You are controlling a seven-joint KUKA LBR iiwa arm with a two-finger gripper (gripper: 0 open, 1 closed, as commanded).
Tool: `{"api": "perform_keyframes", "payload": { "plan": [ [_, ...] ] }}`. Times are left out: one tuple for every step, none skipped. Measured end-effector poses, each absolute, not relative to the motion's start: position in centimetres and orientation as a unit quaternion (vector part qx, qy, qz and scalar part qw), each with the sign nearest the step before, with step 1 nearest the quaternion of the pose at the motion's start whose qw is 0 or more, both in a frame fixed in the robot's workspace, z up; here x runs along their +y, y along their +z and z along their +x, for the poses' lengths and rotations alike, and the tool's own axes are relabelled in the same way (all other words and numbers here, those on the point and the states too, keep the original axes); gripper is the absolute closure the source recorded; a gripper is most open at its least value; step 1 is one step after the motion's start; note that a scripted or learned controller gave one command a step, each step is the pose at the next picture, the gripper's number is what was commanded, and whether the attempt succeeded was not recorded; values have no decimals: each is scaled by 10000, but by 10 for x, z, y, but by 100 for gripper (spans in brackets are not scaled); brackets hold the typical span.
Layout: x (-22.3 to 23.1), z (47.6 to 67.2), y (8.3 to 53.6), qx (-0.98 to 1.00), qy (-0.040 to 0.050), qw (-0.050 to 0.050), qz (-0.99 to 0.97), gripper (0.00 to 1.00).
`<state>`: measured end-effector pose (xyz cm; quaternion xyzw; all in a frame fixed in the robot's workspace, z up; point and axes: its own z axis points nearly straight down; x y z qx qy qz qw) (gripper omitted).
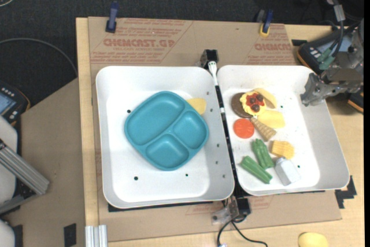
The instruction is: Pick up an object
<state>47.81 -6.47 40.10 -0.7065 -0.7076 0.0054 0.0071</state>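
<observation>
Claw: we see the claw (pixel 312 92) at the right bin's (pixel 329 142) far right rim, over bare white floor; we cannot tell its state.
Open room: the right bin's right side lies bare, well apart from the toys.
Right bin: toy foods cluster at its left: a red disc (pixel 243 128), green beans (pixel 259 160), a corn piece (pixel 282 149), a grey block (pixel 286 171).
Left bin: the left bin (pixel 110 124) holds a teal divided plate (pixel 166 129), with a yellow piece (pixel 196 104) touching its far edge.
Table: we see cardboard (pixel 144 40) beneath both bins.

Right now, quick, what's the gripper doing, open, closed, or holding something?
Gripper: cannot be told. It sits over the right bin's upper right rim, apart from the toy food, with nothing visibly in its grasp.
</observation>
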Motion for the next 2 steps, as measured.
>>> {"api": "perform_keyframes", "payload": {
  "plan": [
    [-31, 480, 544, -7089, -67, -67, -7052, 100],
    [1, 478, 385, -7080, 61, 62, -7061, 100]
  ]
}}
